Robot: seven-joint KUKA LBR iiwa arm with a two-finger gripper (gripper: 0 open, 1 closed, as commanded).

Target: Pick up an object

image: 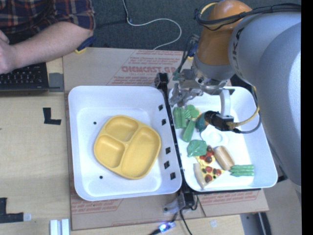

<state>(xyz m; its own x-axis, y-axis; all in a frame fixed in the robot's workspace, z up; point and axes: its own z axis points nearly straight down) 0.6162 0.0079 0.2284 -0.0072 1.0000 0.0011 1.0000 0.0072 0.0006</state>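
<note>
Camera view has me reaching in from the right, my gripper (185, 93) parked low over the back left corner of the right bin (261, 177), right above a green ribbed toy veggie (184, 114). Can't tell how wide my jaws are or if they've got anything. More toys sit nearer the front: pizza slice (206, 173), hot dog (224, 156), green leaf (196, 147). Left bin (80, 111) holds 1 yellow divided plate (127, 146).
</note>
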